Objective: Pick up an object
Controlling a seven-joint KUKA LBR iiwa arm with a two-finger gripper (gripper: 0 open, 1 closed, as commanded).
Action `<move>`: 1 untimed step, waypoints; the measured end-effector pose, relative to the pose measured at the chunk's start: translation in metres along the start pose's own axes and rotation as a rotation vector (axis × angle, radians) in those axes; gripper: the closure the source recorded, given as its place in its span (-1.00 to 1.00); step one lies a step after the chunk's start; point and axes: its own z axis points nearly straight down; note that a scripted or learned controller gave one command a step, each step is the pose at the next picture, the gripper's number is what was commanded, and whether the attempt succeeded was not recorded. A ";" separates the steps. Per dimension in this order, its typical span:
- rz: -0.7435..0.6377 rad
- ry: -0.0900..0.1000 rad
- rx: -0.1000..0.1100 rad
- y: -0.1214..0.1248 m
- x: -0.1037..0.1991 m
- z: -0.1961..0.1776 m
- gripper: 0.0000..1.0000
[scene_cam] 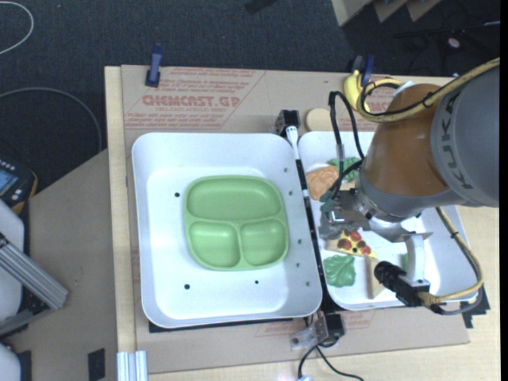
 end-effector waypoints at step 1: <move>0.005 -0.004 -0.011 0.004 -0.004 -0.012 1.00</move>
